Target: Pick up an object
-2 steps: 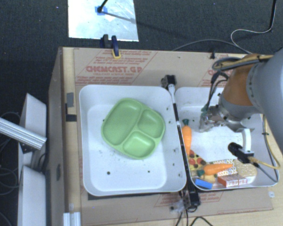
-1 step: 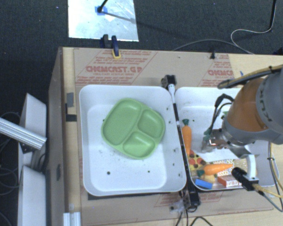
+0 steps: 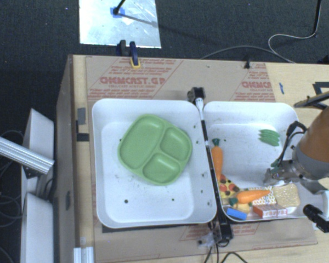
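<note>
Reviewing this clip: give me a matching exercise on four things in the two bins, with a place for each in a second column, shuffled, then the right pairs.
Things:
1. green divided plate
2. upright carrot
3. green leafy piece
4. blue block

Places:
A. near corner of the right bin, by the divider
B. middle of the left bin
C. far part of the right bin, apart from the pile
D. right bin, along the divider

Pairs: 1-B, 2-D, 3-C, 4-A
</note>
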Action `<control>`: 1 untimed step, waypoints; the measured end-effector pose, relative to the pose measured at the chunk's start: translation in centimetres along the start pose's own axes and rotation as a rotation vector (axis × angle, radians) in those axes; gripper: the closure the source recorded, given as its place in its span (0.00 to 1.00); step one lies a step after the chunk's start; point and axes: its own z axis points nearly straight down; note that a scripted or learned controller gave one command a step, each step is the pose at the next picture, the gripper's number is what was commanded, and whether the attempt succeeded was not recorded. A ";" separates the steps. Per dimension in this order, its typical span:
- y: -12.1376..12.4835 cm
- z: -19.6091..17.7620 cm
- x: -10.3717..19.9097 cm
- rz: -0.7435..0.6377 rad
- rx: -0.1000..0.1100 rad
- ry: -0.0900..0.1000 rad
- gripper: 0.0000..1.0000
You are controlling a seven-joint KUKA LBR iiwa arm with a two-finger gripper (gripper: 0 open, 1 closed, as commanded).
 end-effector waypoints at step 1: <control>0.1 -1.0 0.1 -0.002 -0.003 0.000 1.00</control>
